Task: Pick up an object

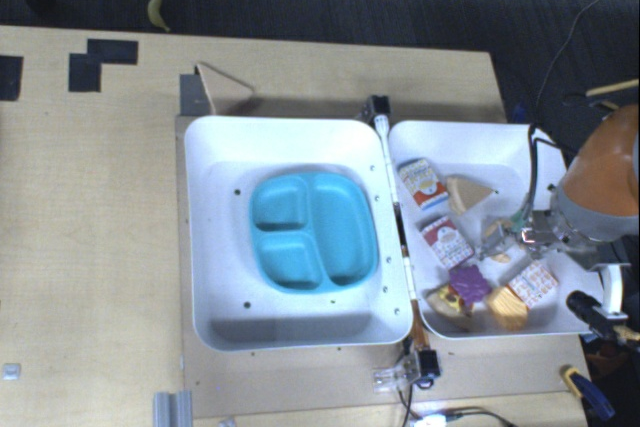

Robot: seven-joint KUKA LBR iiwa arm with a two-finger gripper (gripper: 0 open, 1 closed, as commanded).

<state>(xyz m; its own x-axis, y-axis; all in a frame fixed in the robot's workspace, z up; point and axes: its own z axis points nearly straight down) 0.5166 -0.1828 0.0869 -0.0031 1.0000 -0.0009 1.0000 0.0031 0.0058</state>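
The right bin (470, 143) holds several small items. A red-and-white carton (421, 182) lies at its far left beside a tan wedge (469, 190), with a second red-and-white packet (444, 240) below them. A purple object (469, 281), a yellow piece (445, 301), a tan bun-like item (508, 310) and a red-checked packet (536, 282) crowd the near edge. My gripper (503, 237) hangs low in the middle of this bin, right of the second packet and above the purple object. The arm's orange band (607, 167) is at the right edge.
The left bin (215, 215) holds a blue divided plate (312, 230). The ridge where the two bins meet (393, 205) runs just left of the items. Black tape marks (100, 62) lie on the wooden bench at far left. Cables and clips (415, 370) sit at the front edge.
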